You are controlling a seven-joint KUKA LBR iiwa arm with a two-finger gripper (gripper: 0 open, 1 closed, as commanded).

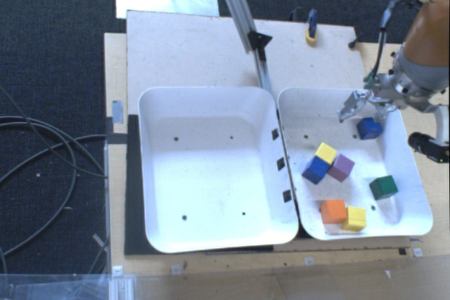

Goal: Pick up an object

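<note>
While the arm reached in from the right side, its gripper (360,109) hung over the far part of the right bin (302,105), and a small blue block (369,128) lay just below and beside the fingertips. I could see one pale finger pointing down to the left, near the bin's back wall, but the second finger was mixed with the wrist parts, so I cannot tell how wide the gripper stood open. Nothing appeared between the fingers, and I judged that it held no object at that moment.

This blue block seemed the natural target, because it lay apart from the others. Nearer the middle of the same bin, a yellow cube (325,152), a darker blue cube (316,169) and a purple cube (342,167) touched each other in a tight group. A green cube (383,187) stood alone near the right wall, and an orange cube (333,211) lay against a second yellow cube (354,218) at the near edge. The left bin (151,151) held no blocks.

To do the step well, in my judgement, the gripper needed to be centred over the blue block, not beside it, with the fingers on two opposite flat faces. The descent needed to be straight and deep enough, and the closing should come only when the block was really between the fingers. The bin's sloped wall was close, so a finger could touch it and push the block away.
</note>
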